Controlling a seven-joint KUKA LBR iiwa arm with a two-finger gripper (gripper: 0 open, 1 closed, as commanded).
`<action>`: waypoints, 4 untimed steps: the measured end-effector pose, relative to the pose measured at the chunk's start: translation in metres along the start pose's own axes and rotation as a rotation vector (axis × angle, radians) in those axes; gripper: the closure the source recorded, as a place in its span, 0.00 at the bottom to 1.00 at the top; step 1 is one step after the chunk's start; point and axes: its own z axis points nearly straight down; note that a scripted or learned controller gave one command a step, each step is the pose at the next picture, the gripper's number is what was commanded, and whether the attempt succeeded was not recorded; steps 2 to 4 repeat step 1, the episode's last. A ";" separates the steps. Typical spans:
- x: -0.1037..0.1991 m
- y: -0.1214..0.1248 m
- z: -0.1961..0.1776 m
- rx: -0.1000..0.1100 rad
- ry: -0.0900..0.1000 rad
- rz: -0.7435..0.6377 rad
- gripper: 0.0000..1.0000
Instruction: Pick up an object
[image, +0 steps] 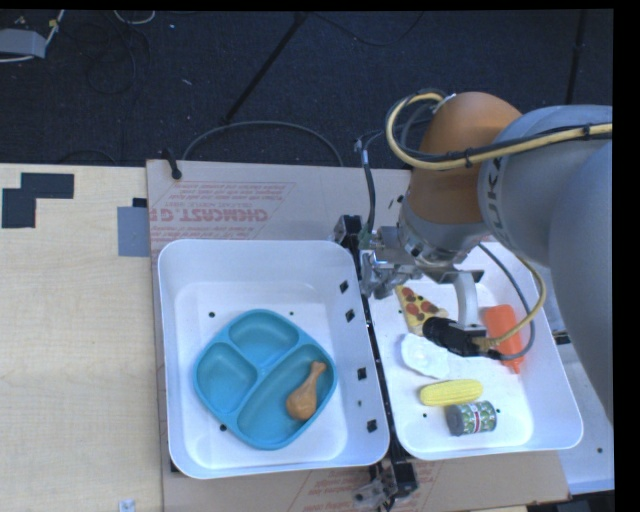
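Note:
My gripper (385, 272) hangs over the back left part of the right bin (560, 425), close to the wall between the two bins. Just in front of it lies a toy pizza slice (413, 305). A white crumpled piece (424, 355) rests nearer the front, then a yellow corn cob (451, 391) and a small grey can (471, 417) on its side. An orange carrot-like piece (503, 335) lies to the right, partly behind the robot's cable. I see nothing between the gripper and these things that shows a hold.
The left bin (190, 275) holds a blue divided plate (240, 375) with a brown toy drumstick (308, 390) in its lower right compartment. The grey arm covers the right bin's back right corner. A cardboard sheet (230, 205) lies under both bins.

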 end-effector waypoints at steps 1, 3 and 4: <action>0.048 0.009 -0.006 -0.001 0.001 -0.003 1.00; 0.048 0.009 -0.006 -0.001 0.001 -0.003 1.00; 0.048 0.009 -0.006 -0.001 0.001 -0.003 1.00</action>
